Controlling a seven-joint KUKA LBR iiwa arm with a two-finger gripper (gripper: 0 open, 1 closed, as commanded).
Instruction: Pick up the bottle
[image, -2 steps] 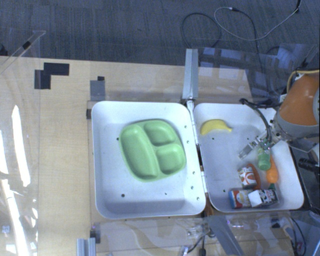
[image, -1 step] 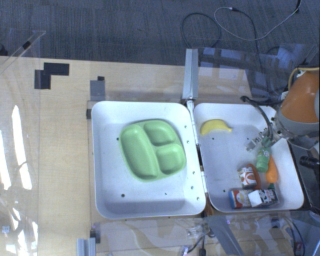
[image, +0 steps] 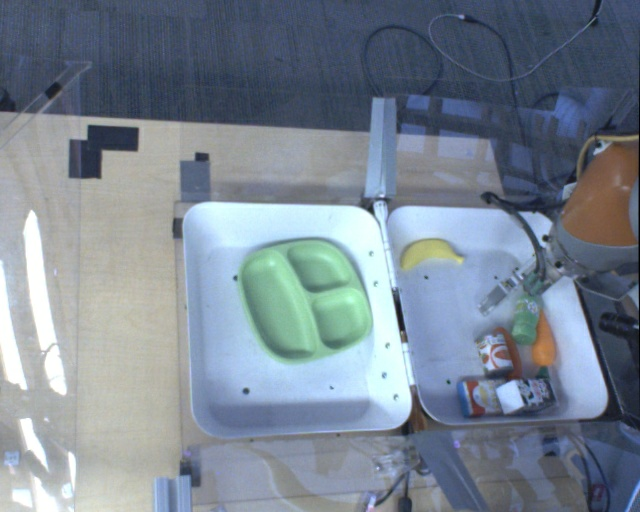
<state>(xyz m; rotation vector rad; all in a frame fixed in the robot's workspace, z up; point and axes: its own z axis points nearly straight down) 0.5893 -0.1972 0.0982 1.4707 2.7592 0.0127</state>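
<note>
The end effector (image: 512, 287) hangs over the right bin (image: 450, 330) toward 3 o'clock, fingers narrowly parted and holding nothing — the green bottle (image: 525, 322) lies just below, touching a carrot (image: 543, 343).

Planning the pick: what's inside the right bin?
Right bin holds a banana, green bottle, carrot, can and a lying container. The gripper covers part of the floor.
</note>
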